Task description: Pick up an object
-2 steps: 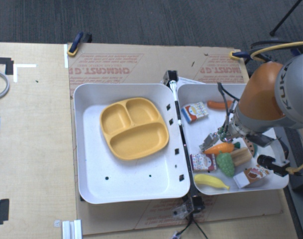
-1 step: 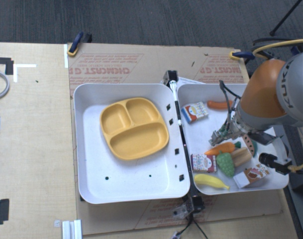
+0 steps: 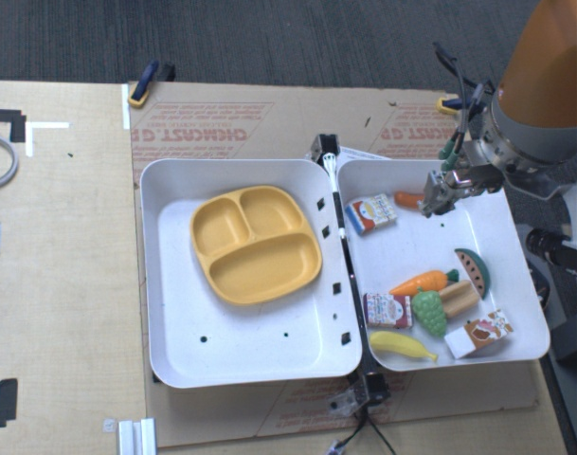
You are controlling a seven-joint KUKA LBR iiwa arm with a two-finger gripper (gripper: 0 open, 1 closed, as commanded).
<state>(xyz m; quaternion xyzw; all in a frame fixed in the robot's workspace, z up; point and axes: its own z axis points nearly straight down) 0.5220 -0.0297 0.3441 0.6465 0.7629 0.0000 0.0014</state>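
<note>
A wooden bench with a sheet of printed cardboard point(image 3: 222, 121) on it bears two shallow white bins side by side. The left bin point(image 3: 174, 349) holds a yellow divided plate point(image 3: 257, 245). The right bin point(image 3: 515, 254) holds small toy foods: a small carton point(image 3: 371, 213) near its far edge, and nearer the front a carrot point(image 3: 423, 282), a watermelon slice point(image 3: 474, 269), broccoli point(image 3: 429, 313), a banana point(image 3: 402, 346) and two small boxes point(image 3: 387, 309) point(image 3: 485, 333). The grey arm with its orange band point(image 3: 550, 55) reaches in from the right. Its gripper point(image 3: 438, 197) hangs over the far part of the right bin, just beside an orange toy piece point(image 3: 408, 199). Whether its fingers are spread or closed cannot be told, and nothing is seen held.
</note>
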